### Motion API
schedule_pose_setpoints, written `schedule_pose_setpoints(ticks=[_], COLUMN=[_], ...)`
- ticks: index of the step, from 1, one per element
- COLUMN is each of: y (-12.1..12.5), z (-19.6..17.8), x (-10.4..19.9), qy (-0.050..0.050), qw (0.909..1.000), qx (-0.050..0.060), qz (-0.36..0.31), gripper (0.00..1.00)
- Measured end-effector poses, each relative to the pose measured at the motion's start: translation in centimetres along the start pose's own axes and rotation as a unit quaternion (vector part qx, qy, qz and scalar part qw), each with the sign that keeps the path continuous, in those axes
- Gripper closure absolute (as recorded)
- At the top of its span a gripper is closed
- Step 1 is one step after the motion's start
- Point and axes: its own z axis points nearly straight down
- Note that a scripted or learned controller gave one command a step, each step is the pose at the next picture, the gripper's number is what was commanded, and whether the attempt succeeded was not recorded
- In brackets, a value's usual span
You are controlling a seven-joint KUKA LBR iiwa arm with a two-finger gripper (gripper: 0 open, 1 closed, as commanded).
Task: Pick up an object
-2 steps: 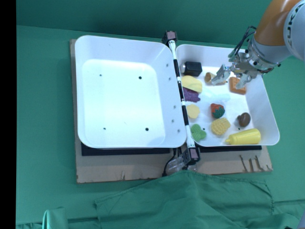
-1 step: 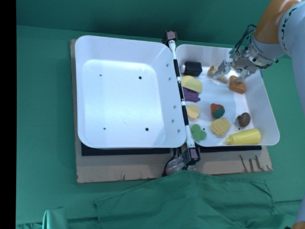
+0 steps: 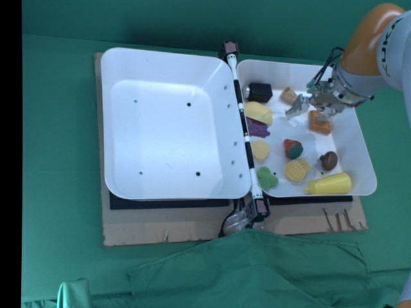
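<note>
The right bin [image 3: 359,147] holds several toy foods. My gripper [image 3: 309,112] hovers over its far part, open, with nothing between its fingers. An orange piece [image 3: 319,124] lies just below its right finger, and a tan piece [image 3: 289,95] sits just to its left. A black block [image 3: 260,92], a yellow wedge [image 3: 258,112] and a purple piece [image 3: 258,128] lie along the bin's left wall. Nearer the front are a red and green strawberry [image 3: 293,149], a yellow waffle [image 3: 297,170], a brown piece [image 3: 329,161] and a yellow bottle [image 3: 329,184].
The left bin [image 3: 128,76] stands beside the right one, with a black and white divider bar [image 3: 241,117] between them. A round yellow piece [image 3: 260,149] and a green piece [image 3: 267,179] lie near the bar. Green cloth [image 3: 257,268] lies bunched in front of the bench.
</note>
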Motion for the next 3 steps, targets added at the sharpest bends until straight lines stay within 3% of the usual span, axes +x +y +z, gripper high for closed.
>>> schedule_pose_setpoints(ticks=[1, 2, 3], y=[0.4, -2.3, -8.6], z=[-1.6, -0.4, -4.1], x=[-0.3, -1.3, -0.6], qy=[-0.003, 0.002, 0.007], qw=[1.0000, 1.0000, 0.9999], qx=[-0.006, 0.003, 0.014], qz=[0.002, -0.001, 0.001], gripper=[1.00, 1.00, 1.00])
